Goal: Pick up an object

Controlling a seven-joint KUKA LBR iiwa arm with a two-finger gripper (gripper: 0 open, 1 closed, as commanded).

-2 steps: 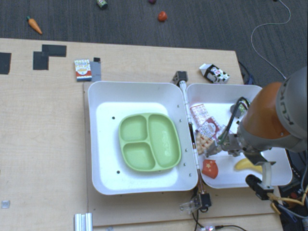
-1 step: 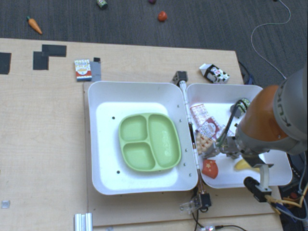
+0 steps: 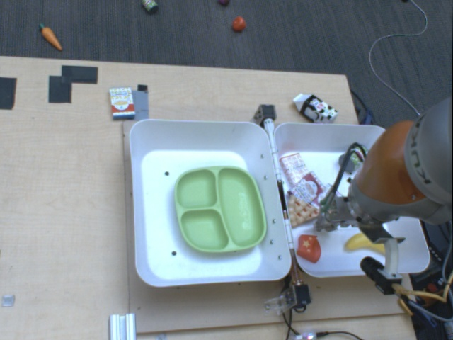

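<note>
From the overhead camera I see the arm (image 3: pixel 396 172) reaching in from the right over the right bin (image 3: pixel 333 137). Its end effector (image 3: pixel 330 218) hangs low inside that bin, above the waffle (image 3: pixel 301 211). I cannot tell from this angle how it stands, or whether anything sits in it.

The right bin holds several things. A snack packet (image 3: pixel 297 176) lies near the bin's left wall, its long axis running from upper left to lower right. Just below it the waffle lies flat, touching the packet's lower end. A tomato (image 3: pixel 308 248) sits near the bin's lower left corner, just below the waffle. A banana (image 3: pixel 362 244) lies to the right of the tomato, its long axis roughly left to right, partly hidden under the arm.

The left bin (image 3: pixel 205 137) holds a green plate (image 3: pixel 219 210) with three compartments, its long axis tilted from upper left to lower right.

On the worktop (image 3: pixel 64 204), a small box (image 3: pixel 122 103) lies above the left bin. On the floor beyond, I see a carrot (image 3: pixel 50 37).
</note>
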